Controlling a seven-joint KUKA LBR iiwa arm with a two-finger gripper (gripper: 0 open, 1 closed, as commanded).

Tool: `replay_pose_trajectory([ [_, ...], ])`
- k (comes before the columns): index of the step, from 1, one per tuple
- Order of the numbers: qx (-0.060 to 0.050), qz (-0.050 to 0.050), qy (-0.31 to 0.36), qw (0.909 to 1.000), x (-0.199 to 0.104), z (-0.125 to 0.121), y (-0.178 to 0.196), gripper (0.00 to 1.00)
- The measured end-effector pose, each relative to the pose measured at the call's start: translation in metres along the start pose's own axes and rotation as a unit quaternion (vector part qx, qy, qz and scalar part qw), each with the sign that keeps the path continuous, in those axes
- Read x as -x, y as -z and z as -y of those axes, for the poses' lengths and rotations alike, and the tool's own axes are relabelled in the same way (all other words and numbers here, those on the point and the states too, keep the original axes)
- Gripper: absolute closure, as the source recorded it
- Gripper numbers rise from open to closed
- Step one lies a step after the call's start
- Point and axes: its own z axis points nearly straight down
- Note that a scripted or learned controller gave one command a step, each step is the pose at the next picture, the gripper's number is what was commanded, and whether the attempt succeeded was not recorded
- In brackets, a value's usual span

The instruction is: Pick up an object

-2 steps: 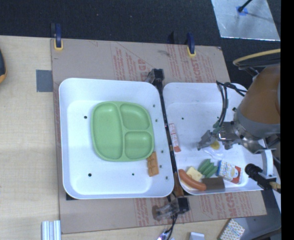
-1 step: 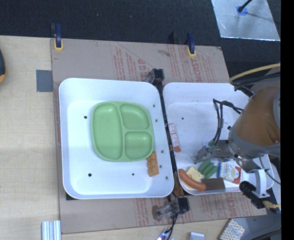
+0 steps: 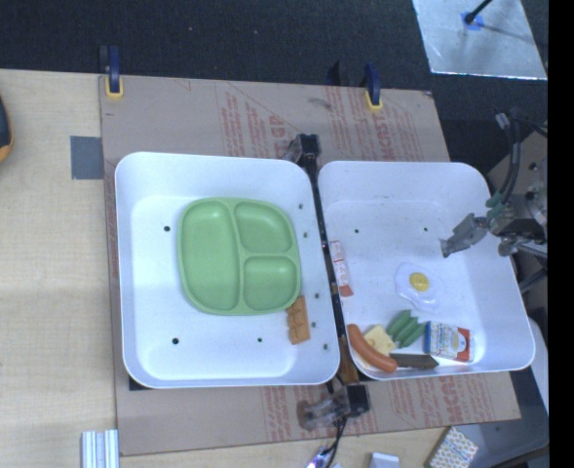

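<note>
Over the right bin (image 3: 462, 178), near its right wall, the gripper (image 3: 459, 237) is seen hanging with nothing held; finger state can't be told tbh. Approach step, probably. The fried egg (image 3: 416, 283) sits just below-left, so a descent there is needed next.

Toy foods (image 3: 408, 334) – clustered flat, right bin's (image 3: 501, 310) near corner

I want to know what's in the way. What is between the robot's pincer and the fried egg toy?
Nothing: in the camera view, bare white bin floor separates the pincer from the white-and-yellow fried egg toy.
</note>
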Motion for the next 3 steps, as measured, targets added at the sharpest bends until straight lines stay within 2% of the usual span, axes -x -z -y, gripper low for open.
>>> replay_pose_trajectory([
  [1, -0.01, -0.004, 0.002, 0.9999, -0.013, -0.027, -0.058, 0.0],
  [2, -0.014, -0.005, 0.0, 0.9999, -0.029, 0.037, -0.17, 0.0],
  [3, -0.01, -0.003, 0.002, 0.9999, -0.027, 0.033, -0.155, 1.0],
])
